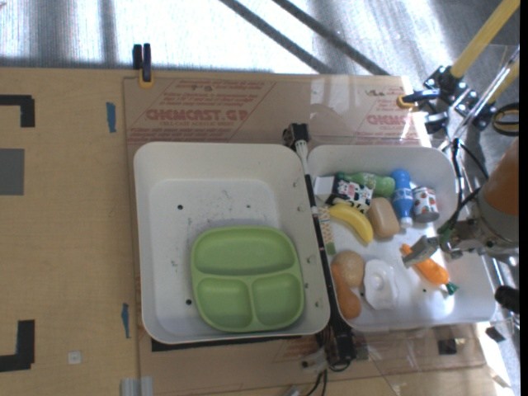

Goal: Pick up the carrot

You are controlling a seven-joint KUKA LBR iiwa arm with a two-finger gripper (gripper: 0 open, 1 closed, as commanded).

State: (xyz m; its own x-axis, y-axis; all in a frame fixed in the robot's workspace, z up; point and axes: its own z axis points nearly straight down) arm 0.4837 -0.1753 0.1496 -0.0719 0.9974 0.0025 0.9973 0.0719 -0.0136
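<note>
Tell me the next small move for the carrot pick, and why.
Probably a short, straight lift to test the grasp. The gripper sits right at the carrot near the right bin front corner, but whether it truly holds the carrot is unclear. The white item lies close on the left, so avoid sideways motion.

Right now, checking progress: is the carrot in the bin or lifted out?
In: the carrot lies in the right bin.

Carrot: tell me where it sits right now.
The carrot lies in the right bin, toward its right wall, just right of the white object, with the gripper right at its upper end.
</note>
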